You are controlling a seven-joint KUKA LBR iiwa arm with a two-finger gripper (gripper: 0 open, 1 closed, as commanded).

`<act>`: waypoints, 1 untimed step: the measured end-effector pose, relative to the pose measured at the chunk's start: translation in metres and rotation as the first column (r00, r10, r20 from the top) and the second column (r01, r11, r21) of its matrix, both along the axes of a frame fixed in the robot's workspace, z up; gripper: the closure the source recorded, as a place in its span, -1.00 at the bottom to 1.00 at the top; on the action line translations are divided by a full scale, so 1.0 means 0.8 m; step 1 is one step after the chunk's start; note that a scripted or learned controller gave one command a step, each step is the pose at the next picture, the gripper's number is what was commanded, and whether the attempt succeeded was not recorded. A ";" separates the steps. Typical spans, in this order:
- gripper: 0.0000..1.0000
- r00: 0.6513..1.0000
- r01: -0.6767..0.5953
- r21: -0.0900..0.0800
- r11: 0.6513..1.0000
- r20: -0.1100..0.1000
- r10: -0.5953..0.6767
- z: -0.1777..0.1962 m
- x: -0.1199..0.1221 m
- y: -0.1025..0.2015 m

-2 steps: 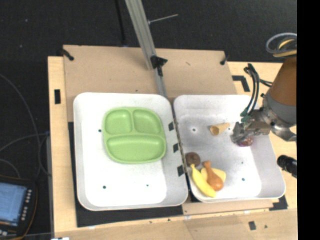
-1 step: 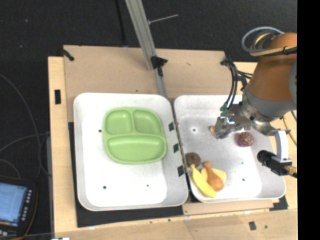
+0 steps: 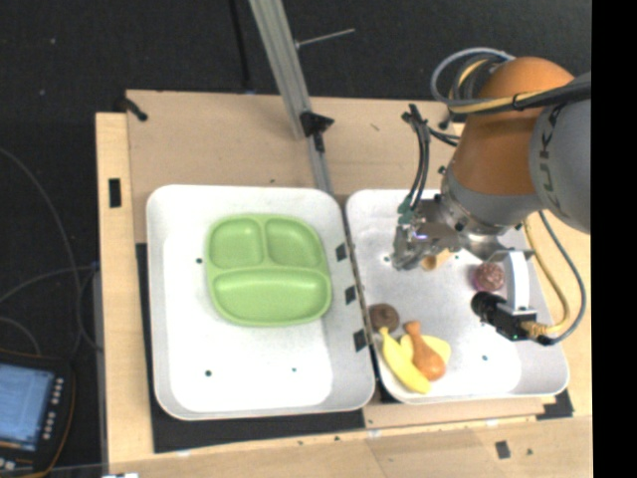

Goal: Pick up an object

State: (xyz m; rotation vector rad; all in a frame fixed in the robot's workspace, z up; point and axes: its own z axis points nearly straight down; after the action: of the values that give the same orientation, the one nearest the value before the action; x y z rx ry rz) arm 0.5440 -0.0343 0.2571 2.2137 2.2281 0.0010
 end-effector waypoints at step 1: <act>1.00 1.000 0.000 0.001 1.000 -0.002 0.000 -0.017 0.002 0.066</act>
State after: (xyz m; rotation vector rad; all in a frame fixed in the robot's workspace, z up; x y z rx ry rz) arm 0.5456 0.0188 0.2438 2.2153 2.2301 -0.0005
